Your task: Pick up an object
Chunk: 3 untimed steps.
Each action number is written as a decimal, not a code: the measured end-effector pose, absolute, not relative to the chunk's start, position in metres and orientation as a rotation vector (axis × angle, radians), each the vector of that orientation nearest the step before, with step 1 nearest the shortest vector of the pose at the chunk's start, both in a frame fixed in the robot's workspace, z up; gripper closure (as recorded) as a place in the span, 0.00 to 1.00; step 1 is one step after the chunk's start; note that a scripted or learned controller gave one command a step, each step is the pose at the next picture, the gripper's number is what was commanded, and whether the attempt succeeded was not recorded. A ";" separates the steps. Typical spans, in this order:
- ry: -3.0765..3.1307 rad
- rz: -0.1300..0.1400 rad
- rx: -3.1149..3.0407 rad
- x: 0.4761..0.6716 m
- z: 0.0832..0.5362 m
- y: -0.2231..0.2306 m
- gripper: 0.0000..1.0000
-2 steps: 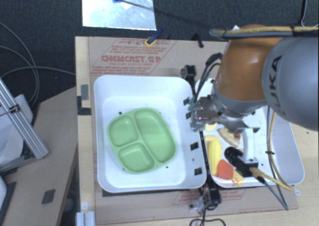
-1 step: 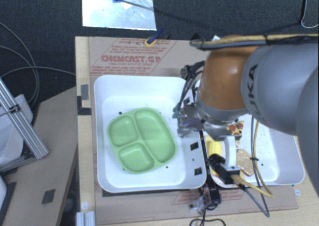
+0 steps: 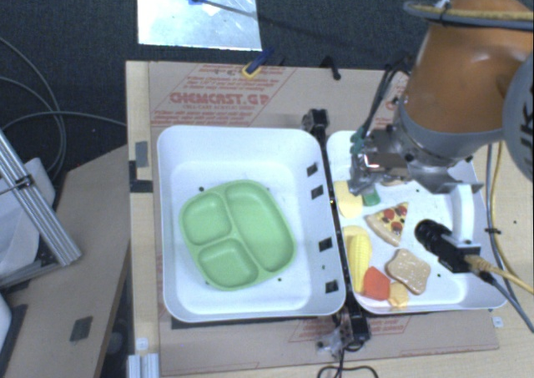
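Observation:
My gripper (image 3: 364,178) hangs low over the upper left part of the right bin (image 3: 480,297), under the arm's big orange band. Directly below its tip lies a small green toy piece (image 3: 370,199), and whether the two touch cannot be told. Beside that piece is a pale yellow wedge (image 3: 348,201). A pizza slice (image 3: 389,222) lies in the middle of the bin. Along the bin's left wall lies a yellow corn cob (image 3: 358,255). Near the front edge are a slice of toast (image 3: 408,270) and a red piece (image 3: 376,284).
The left bin (image 3: 171,172) holds a green divided plate (image 3: 237,233). A black-clipped ridge (image 3: 324,193) separates the two bins. The arm's body covers the back right of the right bin. Cardboard lies under both bins.

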<state>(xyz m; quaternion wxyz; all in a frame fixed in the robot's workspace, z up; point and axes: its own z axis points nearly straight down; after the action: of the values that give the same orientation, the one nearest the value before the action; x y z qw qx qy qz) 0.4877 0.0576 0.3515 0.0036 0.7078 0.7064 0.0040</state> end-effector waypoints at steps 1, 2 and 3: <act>2.227 0.007 2.210 0.488 0.357 0.060 1.00; 2.232 0.010 2.202 0.489 0.368 0.060 1.00; 2.238 0.012 2.195 0.490 0.379 0.061 1.00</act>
<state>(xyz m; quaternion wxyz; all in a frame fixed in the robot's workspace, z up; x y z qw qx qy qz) 0.4896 0.0606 0.3785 0.0037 0.7002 0.7139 0.0039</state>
